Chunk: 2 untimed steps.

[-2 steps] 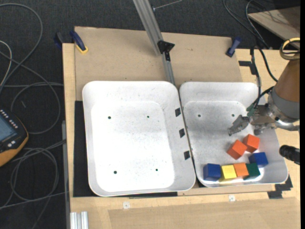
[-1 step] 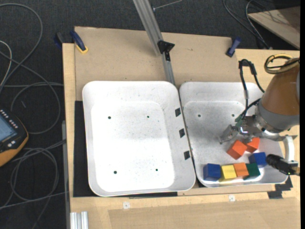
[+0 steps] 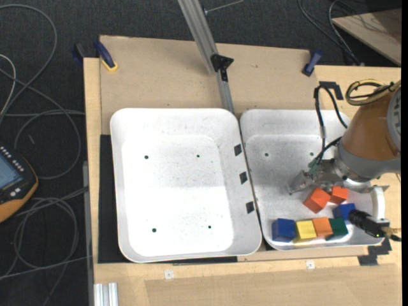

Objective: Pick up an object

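Observation:
My gripper (image 3: pixel 307 182) hangs low inside the right bin (image 3: pixel 280 139), near its right side, under the orange-banded wrist (image 3: pixel 373 136). Just below and to its right lies an orange block (image 3: pixel 316 200), with a second orange-red block (image 3: pixel 340 194) next to it, partly under the wrist. Along the bin's front edge sits a row of blocks: blue (image 3: pixel 284 228), yellow (image 3: pixel 306 229), orange (image 3: pixel 322 225) and green (image 3: pixel 338 230). Another blue block (image 3: pixel 345 210) lies just behind that row. Nothing is seen held in the gripper.
The left bin (image 3: pixel 172 183) stands beside the right one, with black clips (image 3: pixel 243 177) along the shared wall. A slanted metal bar (image 3: pixel 204 37) crosses the back of the bench. Cables (image 3: pixel 328 97) loop near the arm at the right.

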Motion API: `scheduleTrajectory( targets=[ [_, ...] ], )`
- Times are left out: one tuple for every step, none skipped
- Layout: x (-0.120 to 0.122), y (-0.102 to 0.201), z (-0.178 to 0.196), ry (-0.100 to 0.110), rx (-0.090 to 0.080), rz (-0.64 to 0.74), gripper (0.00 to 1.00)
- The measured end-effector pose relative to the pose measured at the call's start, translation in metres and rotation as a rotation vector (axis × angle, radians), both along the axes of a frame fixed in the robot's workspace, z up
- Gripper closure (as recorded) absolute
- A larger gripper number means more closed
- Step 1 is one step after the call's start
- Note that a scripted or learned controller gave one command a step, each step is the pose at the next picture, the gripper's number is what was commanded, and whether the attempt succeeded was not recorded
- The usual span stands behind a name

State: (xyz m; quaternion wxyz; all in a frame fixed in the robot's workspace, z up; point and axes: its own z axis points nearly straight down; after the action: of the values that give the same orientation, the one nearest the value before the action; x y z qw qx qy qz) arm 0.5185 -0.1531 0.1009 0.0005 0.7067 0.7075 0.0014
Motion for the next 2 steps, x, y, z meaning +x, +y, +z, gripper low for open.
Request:
scheduleTrajectory(
  targets=[
    [-0.001,0.0,0.01,0.001,0.001,-0.001,1.0],
    [0.004,-0.005,0.072,-0.005,-0.003,0.0,1.0]
  ],
)
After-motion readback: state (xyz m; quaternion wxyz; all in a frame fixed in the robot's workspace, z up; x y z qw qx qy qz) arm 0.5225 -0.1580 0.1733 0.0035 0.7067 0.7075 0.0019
